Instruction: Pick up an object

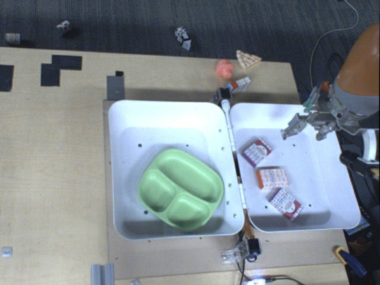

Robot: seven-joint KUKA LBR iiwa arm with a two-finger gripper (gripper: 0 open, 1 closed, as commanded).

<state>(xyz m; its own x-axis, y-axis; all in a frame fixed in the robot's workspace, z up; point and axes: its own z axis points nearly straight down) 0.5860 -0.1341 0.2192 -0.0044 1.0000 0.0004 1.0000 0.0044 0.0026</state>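
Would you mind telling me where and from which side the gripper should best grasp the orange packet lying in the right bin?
Probably straight down, across the shorter sides of the flat orange packet: it lies flat, apart from both neighbouring packets, leaving finger room.

My arm [363, 64] wears a broad, rounded orange band, with grey metal below it at the wrist. My claw [306, 127] is pale grey, two slim fingers [292, 128] on a blocky grey head with a small red and green spot near its top. Black cables [323, 46] loop behind me.
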